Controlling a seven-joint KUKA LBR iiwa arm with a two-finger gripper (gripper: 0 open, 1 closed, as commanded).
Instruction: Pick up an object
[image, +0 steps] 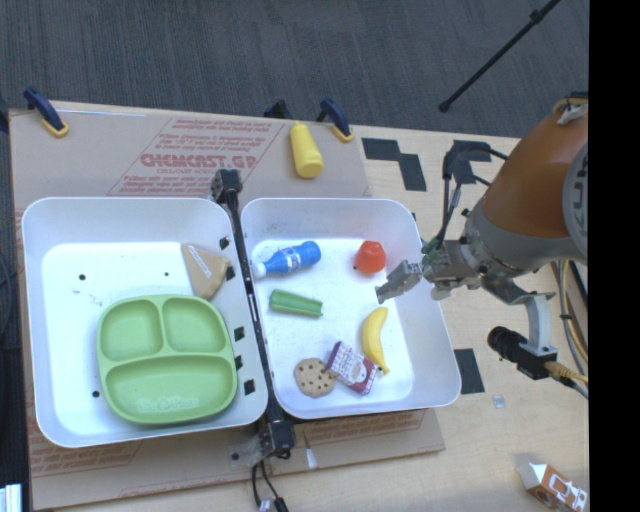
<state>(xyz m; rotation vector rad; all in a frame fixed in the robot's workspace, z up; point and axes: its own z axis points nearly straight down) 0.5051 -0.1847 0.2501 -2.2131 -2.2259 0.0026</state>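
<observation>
Two white bins side by side on one bench. Left bin (40, 300): one green tray (167, 358) with three compartments, lying flat toward the near side; one tan wedge (204, 270), just beyond the tray's far right corner and near the divider. Right bin (330, 210): six loose items. One blue-and-white bottle (288, 259) lying on its side at the far left; one red fruit (370, 257) at the far right; one green stick (296, 303) lying flat near the middle left; one banana (375, 338) at the right, near the wall; one cookie (313, 377) at the near edge; one maroon packet (351, 366) between cookie and banana, just beside each. Outside the bins: one yellow bottle (305, 150) lying on the cardboard sheet (190, 155) beyond the right bin; three blue clamps along that far edge. One arm (535, 190), entering from the right; its gripper (400, 281) hangs over the right bin's right side, between red fruit and banana, holding nothing visible. Finger spacing cannot be made out.
</observation>
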